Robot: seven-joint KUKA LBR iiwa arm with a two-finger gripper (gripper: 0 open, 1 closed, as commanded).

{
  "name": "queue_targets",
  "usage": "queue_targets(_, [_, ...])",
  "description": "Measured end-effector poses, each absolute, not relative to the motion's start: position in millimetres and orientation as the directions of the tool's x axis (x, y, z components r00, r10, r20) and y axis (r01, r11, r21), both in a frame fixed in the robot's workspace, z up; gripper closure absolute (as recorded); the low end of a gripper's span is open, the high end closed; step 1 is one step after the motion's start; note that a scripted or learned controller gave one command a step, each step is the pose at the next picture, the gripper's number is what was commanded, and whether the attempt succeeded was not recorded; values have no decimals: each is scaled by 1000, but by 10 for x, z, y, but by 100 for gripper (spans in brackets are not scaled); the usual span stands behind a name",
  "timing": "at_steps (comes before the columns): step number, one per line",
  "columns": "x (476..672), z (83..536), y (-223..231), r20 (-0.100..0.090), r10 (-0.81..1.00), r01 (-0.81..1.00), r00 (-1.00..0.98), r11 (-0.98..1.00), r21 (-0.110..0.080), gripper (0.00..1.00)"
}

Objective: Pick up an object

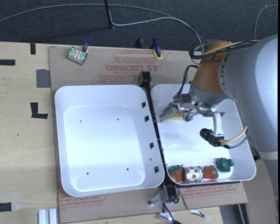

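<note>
Your gripper (176, 112) hovers far from the toys (196, 173); fingers look open, empty; closing here grabs nothing.

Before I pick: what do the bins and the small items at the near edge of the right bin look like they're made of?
Left bin and right bin: smooth white, probably moulded plastic, with rounded corners and soft sheen. Orange-and-green item, white red-spotted one, orange one and green one: matte, rounded, possibly soft toys or rubber; too small to tell.
</note>
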State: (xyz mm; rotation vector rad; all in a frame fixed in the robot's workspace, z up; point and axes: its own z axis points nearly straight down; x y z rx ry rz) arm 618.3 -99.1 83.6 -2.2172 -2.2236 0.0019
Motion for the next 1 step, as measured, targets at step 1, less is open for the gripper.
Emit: queue_targets(1, [6190, 953, -1009, 0, 1000, 1000, 0, 0, 1, 100])
